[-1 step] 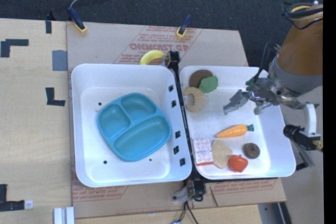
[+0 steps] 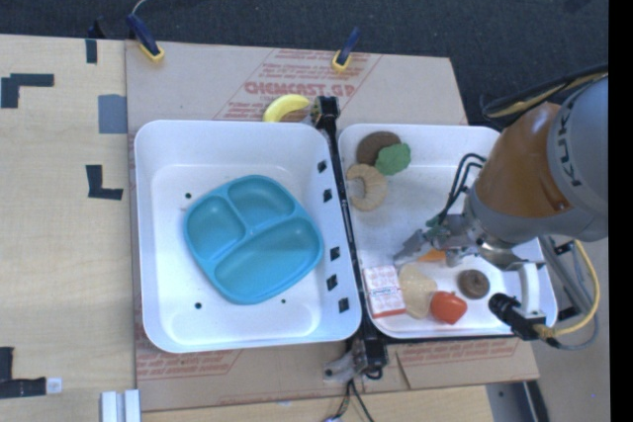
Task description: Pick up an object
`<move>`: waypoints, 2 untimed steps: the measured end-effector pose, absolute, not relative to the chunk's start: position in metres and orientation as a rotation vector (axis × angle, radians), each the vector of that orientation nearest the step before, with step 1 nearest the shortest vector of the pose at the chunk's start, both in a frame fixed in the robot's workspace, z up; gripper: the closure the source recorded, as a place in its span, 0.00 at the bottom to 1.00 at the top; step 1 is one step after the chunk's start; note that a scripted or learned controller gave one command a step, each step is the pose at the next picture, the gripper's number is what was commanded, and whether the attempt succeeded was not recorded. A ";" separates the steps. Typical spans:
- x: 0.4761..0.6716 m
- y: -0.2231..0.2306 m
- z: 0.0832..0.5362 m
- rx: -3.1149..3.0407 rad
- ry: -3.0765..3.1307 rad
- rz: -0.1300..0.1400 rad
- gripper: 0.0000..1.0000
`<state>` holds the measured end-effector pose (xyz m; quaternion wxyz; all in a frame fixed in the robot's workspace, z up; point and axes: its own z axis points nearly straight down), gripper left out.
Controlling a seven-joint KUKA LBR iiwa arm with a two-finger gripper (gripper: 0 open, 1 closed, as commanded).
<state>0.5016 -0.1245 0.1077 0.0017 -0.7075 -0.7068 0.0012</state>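
My gripper [image 2: 423, 246] hangs low over the middle of the right bin [image 2: 431, 175], at the end of the grey arm with the orange band [image 2: 519, 175]. A small orange piece [image 2: 432, 257] lies right beneath its tip. Near the front of that bin are a red-and-white packet [image 2: 382, 290], a cream lump [image 2: 417, 291], a red tomato-like ball [image 2: 448, 307] and a brown disc [image 2: 475, 284]. At the back lie a brown round item [image 2: 374, 145], a green piece [image 2: 394, 158] and a beige ring [image 2: 364, 186].
The left bin [image 2: 158, 212] holds a blue divided plate [image 2: 255, 237]. A yellow object [image 2: 287, 107] sits behind the bins on the cardboard, near a black divider clip [image 2: 324, 114]. Yellow clamps [image 2: 146, 40] pin the cardboard's back edge.
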 end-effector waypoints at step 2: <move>0.526 -0.124 0.086 -2.225 -2.222 0.000 0.00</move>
